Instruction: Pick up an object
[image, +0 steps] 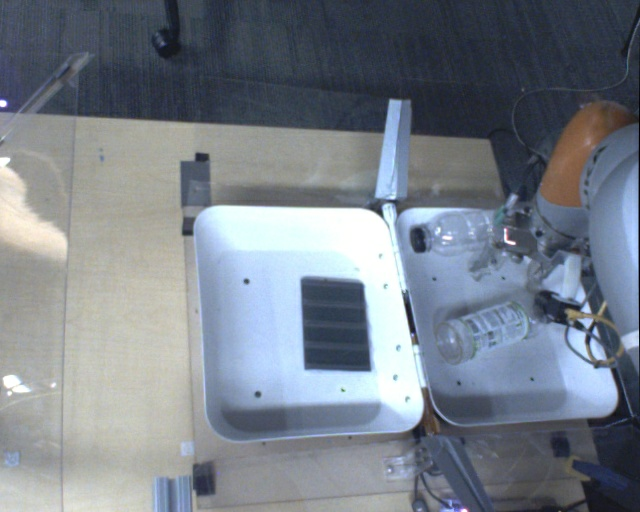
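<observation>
I hung low over the right bin (600, 400), my gripper (516, 238) at its far edge, and I could not tell from this slant how my jaws stood. Just ahead of them lay a clear bottle (455, 233) on its side, its dark cap (419, 240) pointing away from me; its base looked close to my jaws, perhaps touching. A second clear bottle (483, 330), labelled, lay apart, below and slightly ahead of them. A dark ridged block (336, 323) sat well ahead in the left bin (225, 300). I judged the risk plain: a round, slick bottle could roll or squirt free under a pinch near its end, or slide against the bin wall.
</observation>
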